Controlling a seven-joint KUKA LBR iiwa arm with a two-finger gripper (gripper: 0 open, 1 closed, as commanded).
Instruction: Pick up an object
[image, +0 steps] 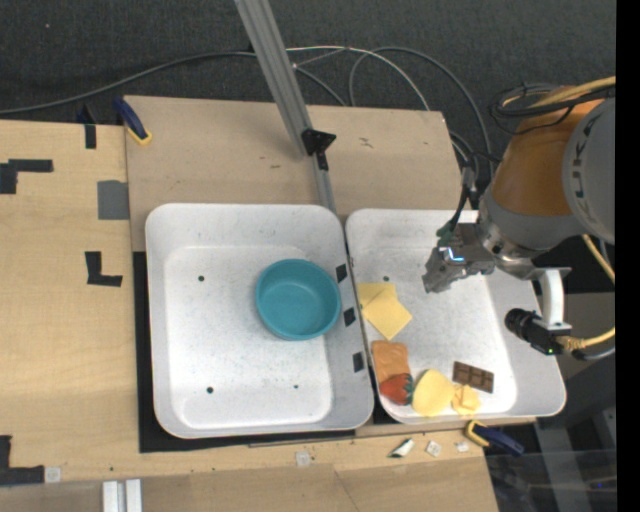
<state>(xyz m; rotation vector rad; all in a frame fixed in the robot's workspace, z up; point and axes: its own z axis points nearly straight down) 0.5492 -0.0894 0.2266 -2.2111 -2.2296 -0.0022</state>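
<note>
Nearest us, along the bench's front edge, we note small white scraps (418, 447) and a blue-and-yellow clamp (493, 436) just outside the right white bin (520, 395).

Inside that bin's near end lies a cluster of small food-shaped toys: a dark brown chocolate-bar piece (473, 377), a pale yellow rounded piece (432, 392) with a smaller yellow bit (466, 399) beside it, a red strawberry-like piece (396, 388) touching an orange-tan bread-like slab (390, 357). A little farther in, a flat yellow cheese-like slice (384, 309) lies against the bin's left wall.

Left of the divide, the left white bin (175, 300) holds a round teal plastic bowl (297, 298), upright, near its right wall, with bare floor around it on the other sides.

Farther back, the grey arm with its orange band (535, 185) reaches in from the right, wrist bent down over the right bin's middle-to-far part. The gripper (440, 279) points down and leftward above bare bin floor. We cannot tell whether its fingers are spread or pressed together; nothing shows between them. The cheese-like slice sits nearest, left of and slightly nearer than the tip, clearly apart; the toy cluster lies well nearer to us.

The right bin's floor lies bare under and beyond the gripper. Farthest off, a grey metal pole (285, 85) and cables (400, 70) cross the brown bench board (220, 150).
</note>
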